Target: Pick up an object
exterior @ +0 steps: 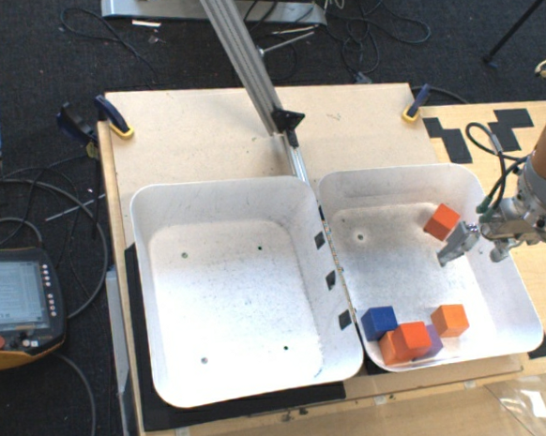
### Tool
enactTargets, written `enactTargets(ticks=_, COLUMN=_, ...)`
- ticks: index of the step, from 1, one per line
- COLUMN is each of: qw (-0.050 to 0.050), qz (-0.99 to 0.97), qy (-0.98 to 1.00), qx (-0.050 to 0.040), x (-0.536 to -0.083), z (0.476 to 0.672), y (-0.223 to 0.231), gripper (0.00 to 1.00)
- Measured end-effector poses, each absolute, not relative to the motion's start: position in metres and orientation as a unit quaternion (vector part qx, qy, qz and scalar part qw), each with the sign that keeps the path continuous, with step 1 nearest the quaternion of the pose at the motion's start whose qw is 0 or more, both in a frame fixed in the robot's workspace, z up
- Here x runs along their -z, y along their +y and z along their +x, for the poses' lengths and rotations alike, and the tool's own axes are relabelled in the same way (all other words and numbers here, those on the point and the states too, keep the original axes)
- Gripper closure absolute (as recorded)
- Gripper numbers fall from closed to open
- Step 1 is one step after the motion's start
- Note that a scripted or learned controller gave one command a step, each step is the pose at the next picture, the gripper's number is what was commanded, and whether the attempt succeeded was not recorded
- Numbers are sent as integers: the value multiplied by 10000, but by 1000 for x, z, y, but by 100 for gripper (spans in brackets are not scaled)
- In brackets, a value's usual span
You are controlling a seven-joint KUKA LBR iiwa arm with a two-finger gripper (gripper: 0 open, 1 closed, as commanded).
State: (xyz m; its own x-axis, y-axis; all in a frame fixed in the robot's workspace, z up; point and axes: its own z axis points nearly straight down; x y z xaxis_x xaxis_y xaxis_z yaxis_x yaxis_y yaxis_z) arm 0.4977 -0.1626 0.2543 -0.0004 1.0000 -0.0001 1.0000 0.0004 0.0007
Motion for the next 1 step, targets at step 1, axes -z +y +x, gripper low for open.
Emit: enactTargets(ticks=1, qw=-1, qz=7065, qy=7077, qx=15, x=-155, z=571, y=-205, gripper=0)
